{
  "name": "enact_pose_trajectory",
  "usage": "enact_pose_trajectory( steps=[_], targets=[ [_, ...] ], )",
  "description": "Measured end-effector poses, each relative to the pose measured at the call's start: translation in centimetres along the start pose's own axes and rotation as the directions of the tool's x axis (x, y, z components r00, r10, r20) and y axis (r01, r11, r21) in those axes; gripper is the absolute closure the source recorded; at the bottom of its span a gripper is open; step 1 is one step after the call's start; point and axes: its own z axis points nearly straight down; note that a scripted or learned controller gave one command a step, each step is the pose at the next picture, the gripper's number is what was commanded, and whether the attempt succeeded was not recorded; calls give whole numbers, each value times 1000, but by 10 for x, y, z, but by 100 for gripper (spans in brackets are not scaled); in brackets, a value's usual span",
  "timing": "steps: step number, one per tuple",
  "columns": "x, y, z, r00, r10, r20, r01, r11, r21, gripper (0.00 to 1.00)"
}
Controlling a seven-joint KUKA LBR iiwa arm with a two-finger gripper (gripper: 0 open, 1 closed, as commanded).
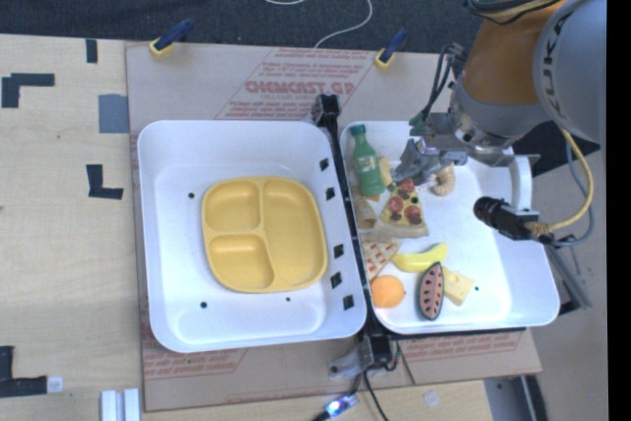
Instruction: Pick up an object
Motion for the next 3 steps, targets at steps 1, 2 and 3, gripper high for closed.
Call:
enact_pose_trajectory(
  steps=[1,2,3],
  targets=[
    [32,-22,2,1000,2,1,-2,1000,2,100],
    [38,-12,2,1000,3,2,-3,1000,-1,100],
    [31,-7,15,1000,4,4,-4,1000,1,100]
  ],
)
